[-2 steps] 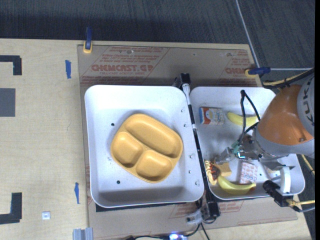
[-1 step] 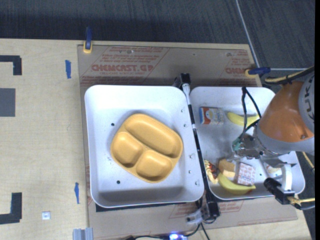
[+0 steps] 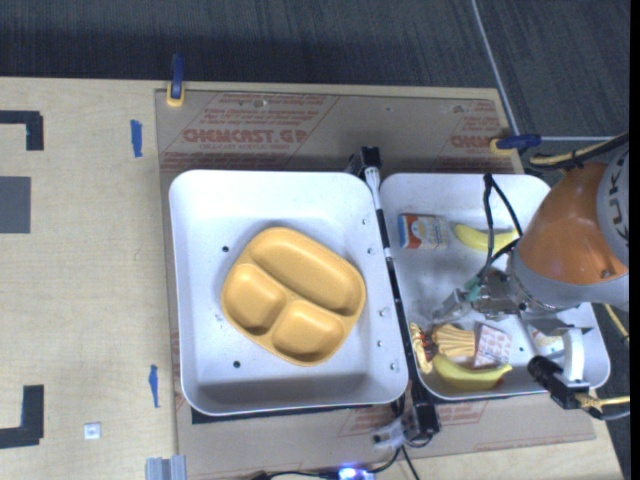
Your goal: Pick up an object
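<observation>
**Arm down among the clutter in the right bin**

A banana (image 3: pixel 470 372) lies at the right bin's (image 3: pixel 400 193) near edge beside small packets. The gripper (image 3: pixel 478 298) hangs just above them; I cannot tell how its fingers stand. The yellow tray (image 3: pixel 292 294) sits alone in the left bin (image 3: pixel 200 208).

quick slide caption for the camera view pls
KUKA arm's tool low in the right bin among bananas and cartons; yellow divided tray in left bin.
</observation>
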Available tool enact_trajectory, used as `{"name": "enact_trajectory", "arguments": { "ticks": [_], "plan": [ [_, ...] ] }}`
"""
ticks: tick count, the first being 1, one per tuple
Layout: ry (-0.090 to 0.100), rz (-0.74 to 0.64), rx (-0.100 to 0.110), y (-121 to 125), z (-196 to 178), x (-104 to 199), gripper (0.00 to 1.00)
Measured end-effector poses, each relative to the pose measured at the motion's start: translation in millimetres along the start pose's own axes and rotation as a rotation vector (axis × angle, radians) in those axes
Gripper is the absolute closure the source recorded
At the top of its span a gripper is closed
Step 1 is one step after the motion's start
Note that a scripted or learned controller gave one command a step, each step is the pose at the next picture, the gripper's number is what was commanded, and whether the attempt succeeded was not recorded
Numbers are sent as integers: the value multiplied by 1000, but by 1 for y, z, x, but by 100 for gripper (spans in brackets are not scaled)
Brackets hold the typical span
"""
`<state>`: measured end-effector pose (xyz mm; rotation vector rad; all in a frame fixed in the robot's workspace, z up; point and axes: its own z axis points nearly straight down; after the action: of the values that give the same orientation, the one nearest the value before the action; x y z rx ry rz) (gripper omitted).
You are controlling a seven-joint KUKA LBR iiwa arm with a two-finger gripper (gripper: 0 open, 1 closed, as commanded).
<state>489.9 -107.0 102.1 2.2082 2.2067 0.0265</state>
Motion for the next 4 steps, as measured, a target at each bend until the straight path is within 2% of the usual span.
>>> {"name": "enact_trajectory", "arguments": {
  "ticks": [1,2,3,4],
  "plan": [
    [1,0,19,-9,16,8,0],
    [-1,0,13,-6,5,7,100],
    [-1,0,13,-6,5,7,0],
    [-2,0,8,-5,-5,7,100]
  ]
}}
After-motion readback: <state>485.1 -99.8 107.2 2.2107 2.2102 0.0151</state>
